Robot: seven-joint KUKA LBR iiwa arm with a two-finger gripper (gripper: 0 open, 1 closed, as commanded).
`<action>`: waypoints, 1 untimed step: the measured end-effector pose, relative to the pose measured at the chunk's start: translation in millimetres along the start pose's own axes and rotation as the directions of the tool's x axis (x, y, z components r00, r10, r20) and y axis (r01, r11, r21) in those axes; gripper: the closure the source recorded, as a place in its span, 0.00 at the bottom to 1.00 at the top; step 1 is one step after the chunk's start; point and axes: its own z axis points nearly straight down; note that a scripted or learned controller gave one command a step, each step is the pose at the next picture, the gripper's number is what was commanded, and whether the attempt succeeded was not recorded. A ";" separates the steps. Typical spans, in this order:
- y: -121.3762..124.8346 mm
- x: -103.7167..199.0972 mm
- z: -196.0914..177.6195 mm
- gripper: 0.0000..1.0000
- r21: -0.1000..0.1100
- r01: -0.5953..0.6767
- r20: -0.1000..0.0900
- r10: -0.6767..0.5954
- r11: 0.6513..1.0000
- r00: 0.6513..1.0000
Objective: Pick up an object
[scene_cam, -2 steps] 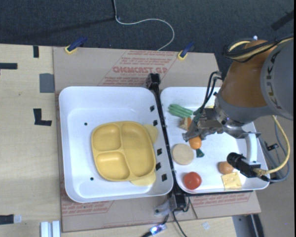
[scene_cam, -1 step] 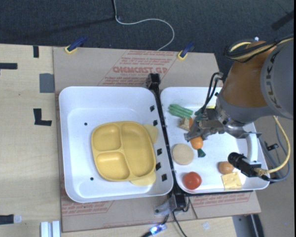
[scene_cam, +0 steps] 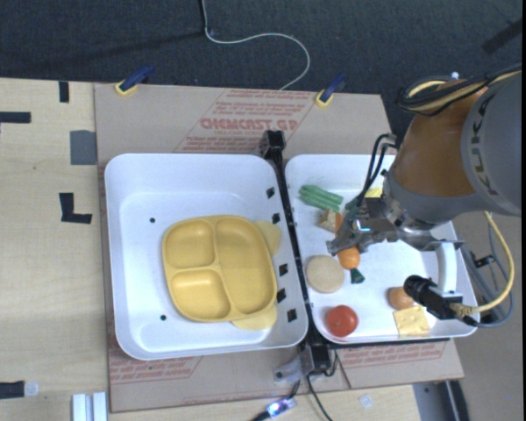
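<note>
My gripper hangs over the middle of the right bin, coming in from the right. A small orange piece with a dark green tip sits right at the gripper's end, touching or just under it; whether it is held cannot be made out. A cream round object lies just left of and below it. A green item lies at the bin's back left, and another orange bit shows beside the gripper.
A red tomato-like ball sits at the right bin's front. An orange-brown lump and a yellow flat square lie at the front right. The left bin holds a yellow divided plate.
</note>
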 end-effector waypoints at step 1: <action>-7.3 5.6 -15.0 1.00 -0.002 0.001 -0.001 -0.001 1.000 1.000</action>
